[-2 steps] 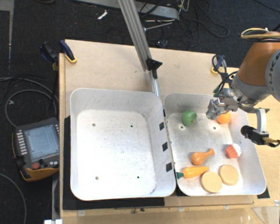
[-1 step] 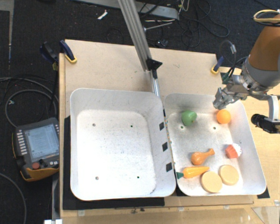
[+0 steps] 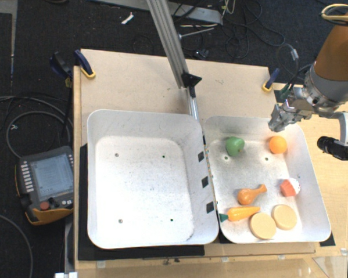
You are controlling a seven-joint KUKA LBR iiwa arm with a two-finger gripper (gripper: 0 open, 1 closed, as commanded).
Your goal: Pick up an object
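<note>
The right bin [image 3: 312,172] holds a green pepper-like toy [image 3: 235,145], an orange ball [image 3: 278,145], a red and white piece [image 3: 289,187], an orange drumstick shape [image 3: 251,195], a carrot [image 3: 242,213] and two tan round discs [image 3: 263,225] [image 3: 285,217]. My gripper [image 3: 278,125] hangs above the bin's far edge, just above and slightly left of the orange ball. It holds nothing that I can see.
The left bin [image 3: 140,180] lies beside the right one, with small black clips along their shared edge. A slanted metal pole [image 3: 170,39] reaches down to the bins' far junction. Yellow and blue clamps [image 3: 85,66] [image 3: 271,79] grip the bench's far corners.
</note>
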